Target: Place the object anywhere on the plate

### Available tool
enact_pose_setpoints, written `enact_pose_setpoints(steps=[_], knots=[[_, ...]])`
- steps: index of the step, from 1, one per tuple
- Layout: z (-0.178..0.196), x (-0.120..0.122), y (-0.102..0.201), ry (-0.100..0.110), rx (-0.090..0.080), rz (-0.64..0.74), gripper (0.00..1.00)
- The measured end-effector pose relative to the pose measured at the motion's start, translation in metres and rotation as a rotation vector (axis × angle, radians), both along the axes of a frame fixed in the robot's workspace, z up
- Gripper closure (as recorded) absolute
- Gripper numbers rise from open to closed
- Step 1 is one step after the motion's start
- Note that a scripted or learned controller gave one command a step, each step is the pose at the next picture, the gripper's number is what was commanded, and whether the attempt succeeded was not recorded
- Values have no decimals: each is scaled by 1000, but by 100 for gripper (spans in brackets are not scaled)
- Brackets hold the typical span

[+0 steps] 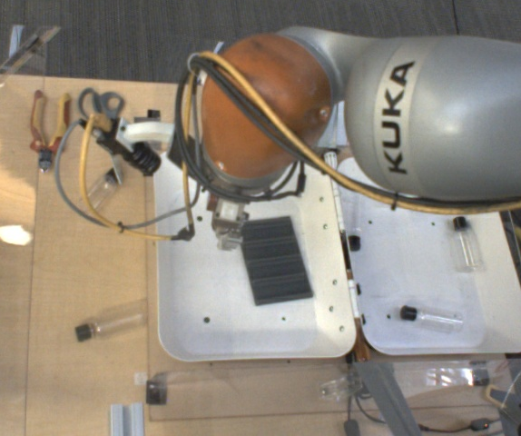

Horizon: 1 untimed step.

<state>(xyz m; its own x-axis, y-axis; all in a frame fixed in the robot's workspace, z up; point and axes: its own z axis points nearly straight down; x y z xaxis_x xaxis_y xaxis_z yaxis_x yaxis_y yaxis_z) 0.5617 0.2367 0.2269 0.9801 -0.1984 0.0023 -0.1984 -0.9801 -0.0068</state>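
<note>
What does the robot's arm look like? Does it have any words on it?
The arm is big, round and shiny grey, with KUKA in black letters. An orange band wraps the wrist. Yellow and black cables loop around it. The small metal end effector is below.

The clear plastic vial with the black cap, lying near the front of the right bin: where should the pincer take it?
Grip the clear plastic vial mid-body from straight above, fingers straddling its narrow width; it lies flat, roughly left to right, with open floor on both sides.
</note>
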Motion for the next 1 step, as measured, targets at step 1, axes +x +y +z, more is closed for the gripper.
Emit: enact_pose_setpoints(steps=[1], knots=[[-51,-58,0,3,-2,2,100]])
